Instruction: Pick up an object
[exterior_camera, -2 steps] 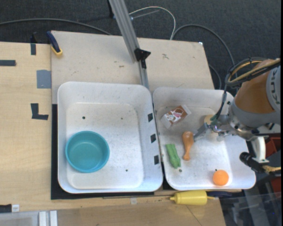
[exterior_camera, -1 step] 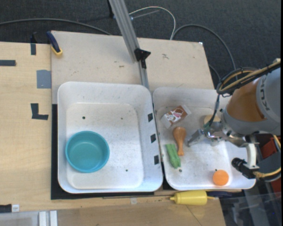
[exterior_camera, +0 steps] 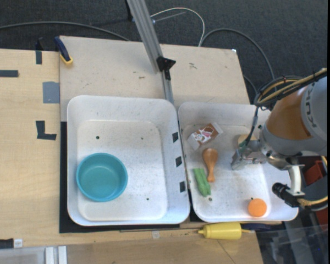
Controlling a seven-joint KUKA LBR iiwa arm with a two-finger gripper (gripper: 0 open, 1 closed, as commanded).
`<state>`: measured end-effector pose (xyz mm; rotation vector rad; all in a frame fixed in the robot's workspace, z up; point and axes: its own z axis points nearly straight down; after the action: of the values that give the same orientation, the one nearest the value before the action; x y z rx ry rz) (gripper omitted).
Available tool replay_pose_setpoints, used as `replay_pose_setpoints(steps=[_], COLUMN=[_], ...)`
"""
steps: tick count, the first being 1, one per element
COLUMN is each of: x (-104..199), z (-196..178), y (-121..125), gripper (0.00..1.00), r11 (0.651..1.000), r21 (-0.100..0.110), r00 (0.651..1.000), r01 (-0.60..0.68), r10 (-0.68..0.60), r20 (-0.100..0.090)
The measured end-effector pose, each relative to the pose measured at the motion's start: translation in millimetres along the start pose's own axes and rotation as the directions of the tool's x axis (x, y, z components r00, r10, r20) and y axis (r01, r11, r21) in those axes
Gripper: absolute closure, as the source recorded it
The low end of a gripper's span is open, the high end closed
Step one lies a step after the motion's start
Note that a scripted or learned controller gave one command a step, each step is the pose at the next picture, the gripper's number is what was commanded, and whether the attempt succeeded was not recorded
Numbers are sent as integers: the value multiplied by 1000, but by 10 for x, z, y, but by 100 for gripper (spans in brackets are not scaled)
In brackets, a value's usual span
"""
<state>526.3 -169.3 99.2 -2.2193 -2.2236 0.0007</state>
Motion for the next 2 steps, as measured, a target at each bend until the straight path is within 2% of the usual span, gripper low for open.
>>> replay_pose_setpoints(steps=[2], x=[14], z=[-1257], y=[30], gripper=[100], r11=[1000], r21=[-5], r00=[1000], r01=[0], r10=[0], r20=[2])
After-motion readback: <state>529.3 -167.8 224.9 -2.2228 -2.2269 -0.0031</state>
